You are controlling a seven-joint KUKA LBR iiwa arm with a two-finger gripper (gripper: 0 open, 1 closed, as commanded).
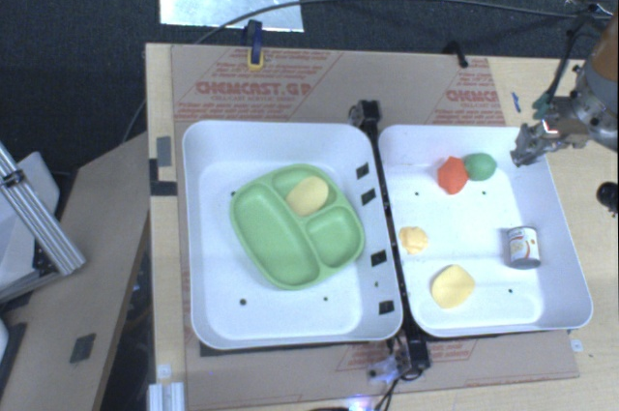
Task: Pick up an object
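Overhead, we see two shallow white bins side by side on a cardboard-covered bench. We find the left bin point(218, 303) holding a green divided plate point(290, 240), and a pale yellow rounded piece point(309, 195) sits in the plate's upper compartment. We count five small things in the right bin point(561, 288): an orange-red piece point(451, 175) touching a green one point(480, 166) near the far wall, a small yellow-orange piece point(413, 239) close to the divider between the bins, a larger yellow lump point(452, 286) toward the near edge, and a small can point(523, 248) with a light label lying toward the right side. We see the gripper point(531, 146) at the bin's far right corner, above the rim, well apart from the can and just right of the green piece. Nothing sits in it; how it stands at this angle, we cannot tell.
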